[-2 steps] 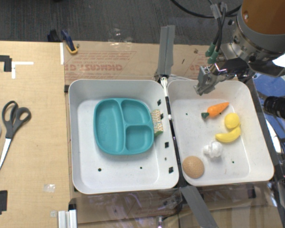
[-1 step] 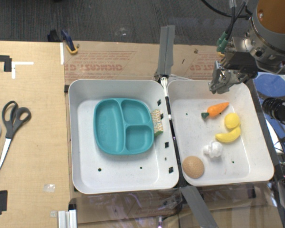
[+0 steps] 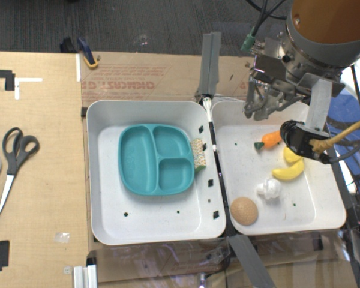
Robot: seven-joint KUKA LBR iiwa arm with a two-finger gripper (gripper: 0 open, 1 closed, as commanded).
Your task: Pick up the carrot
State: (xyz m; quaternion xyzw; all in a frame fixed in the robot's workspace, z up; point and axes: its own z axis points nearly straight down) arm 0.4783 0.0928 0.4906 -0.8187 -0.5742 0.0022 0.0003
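Looking down from above, I see the gripper (image 3: pixel 261 111) hanging over the right bin's (image 3: pixel 324 218) far edge, grasping nothing; I cannot tell its opening. The carrot (image 3: pixel 270 140) lies just below it, beside the banana (image 3: pixel 290 165).

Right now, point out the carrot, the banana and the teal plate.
carrot (image 3: pixel 270 140), camera view, orange body.
banana (image 3: pixel 290 170), camera view, middle of the curve.
teal plate (image 3: pixel 135 161), camera view, large left compartment.

Dark grey carpet floor (image 3: pixel 138 11) lying across 12 o'clock; pale wooden bench (image 3: pixel 36 161) w/ cardboard sheet (image 3: pixel 144 80) sitting at 9–11 o'clock.
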